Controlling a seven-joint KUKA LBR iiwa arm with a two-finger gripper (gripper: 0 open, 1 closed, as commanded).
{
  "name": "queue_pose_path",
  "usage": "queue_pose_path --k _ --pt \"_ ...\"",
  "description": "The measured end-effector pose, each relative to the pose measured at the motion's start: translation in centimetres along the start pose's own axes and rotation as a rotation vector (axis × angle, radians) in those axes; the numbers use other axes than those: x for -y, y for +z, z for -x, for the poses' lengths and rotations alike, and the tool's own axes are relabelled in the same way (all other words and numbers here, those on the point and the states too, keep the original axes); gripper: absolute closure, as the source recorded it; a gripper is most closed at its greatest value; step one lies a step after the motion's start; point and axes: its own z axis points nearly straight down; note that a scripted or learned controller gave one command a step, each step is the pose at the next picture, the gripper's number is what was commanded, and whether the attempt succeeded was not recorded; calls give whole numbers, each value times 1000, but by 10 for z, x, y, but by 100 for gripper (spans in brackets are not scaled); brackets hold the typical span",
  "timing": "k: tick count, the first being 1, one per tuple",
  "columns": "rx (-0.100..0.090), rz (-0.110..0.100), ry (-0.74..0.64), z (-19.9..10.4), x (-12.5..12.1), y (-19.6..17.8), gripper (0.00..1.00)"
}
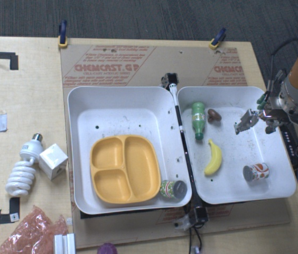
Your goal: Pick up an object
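The end effector [245,121] hangs over the right bin [276,192], fingers spread and holding nothing, positioned for descent. Nearest candidates: banana [213,158] and can [256,172] below it.

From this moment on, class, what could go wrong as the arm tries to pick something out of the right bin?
1. The end effector is above bare floor of the right bin, between objects, so a straight descent may close on nothing.
2. The green bottle and small brown object lie close together; grasping one could nudge the other.
3. The small can lies on its side and may roll.
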Motion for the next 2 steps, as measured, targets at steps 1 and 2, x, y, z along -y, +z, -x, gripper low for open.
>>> queue_pose_path --k 1,2 --pt "0 1 2 13 -12 146 0" --pt "5 -23 -1 -28 -98 159 0"
